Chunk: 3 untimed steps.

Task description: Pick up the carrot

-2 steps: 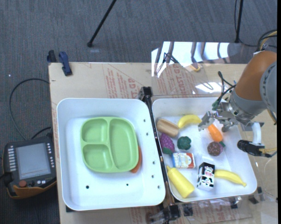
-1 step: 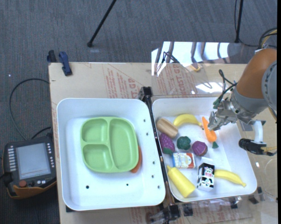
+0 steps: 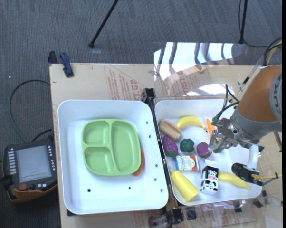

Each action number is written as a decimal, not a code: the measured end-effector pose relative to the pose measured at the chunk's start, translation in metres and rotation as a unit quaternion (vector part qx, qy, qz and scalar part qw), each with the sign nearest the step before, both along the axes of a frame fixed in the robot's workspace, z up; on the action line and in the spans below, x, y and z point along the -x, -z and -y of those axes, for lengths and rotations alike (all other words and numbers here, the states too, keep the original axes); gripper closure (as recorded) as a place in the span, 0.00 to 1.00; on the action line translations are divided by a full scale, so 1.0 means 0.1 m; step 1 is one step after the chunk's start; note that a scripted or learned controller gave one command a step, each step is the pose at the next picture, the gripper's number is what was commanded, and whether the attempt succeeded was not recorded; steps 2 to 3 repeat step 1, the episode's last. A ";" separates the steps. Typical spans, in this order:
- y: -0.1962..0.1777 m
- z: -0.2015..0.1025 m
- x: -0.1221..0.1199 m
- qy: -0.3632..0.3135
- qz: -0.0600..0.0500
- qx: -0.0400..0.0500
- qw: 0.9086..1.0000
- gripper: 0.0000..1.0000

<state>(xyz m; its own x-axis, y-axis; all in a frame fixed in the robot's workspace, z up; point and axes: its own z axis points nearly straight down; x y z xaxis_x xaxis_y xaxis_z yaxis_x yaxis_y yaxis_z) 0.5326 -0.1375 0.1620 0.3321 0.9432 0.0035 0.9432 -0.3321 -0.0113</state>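
Just left of the tool (image 3: 218,139) lies the carrot (image 3: 209,126); whether the tool is spread, I cannot tell.

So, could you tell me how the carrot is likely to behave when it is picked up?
The carrot looks like a small moulded plastic toy, so probably stiff and light. Its tapered, smooth shape may slip or roll. It lies close beside the claw and a banana, leaving little room.

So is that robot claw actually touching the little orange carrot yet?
Cannot tell. In the camera view the gripper sits right beside the carrot in the right bin, and their outlines meet, but neither contact nor a gap shows plainly.
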 end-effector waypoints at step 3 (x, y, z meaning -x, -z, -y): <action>-0.08 0.00 0.00 0.000 -0.004 -0.002 1.000 1.00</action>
